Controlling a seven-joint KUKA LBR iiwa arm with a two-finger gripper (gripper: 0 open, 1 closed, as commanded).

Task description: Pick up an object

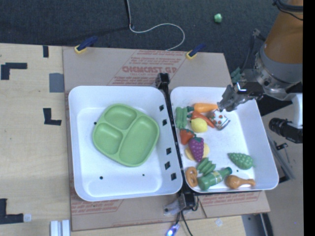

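Note:
My gripper [227, 103] hangs over the upper right part of the right bin [259, 132], reaching in from the right. Just below and left of it lies a small red-and-white toy [220, 118]. Beside that are an orange carrot [204, 107], a yellow lemon [199, 126] and green pods [181, 116]. Further down the bin lie purple grapes [196, 147], a green bumpy toy [240, 160], a green bottle [214, 178] and a brown drumstick [239, 182]. No toy visibly sits in the gripper.
The left bin [81, 132] holds a green divided plate [125, 134]. A black divider [170, 132] runs between the bins. Both bins sit on a cardboard sheet [142, 68]. A white cable [157, 31] and a small green ball [217, 17] lie on the dark floor behind.

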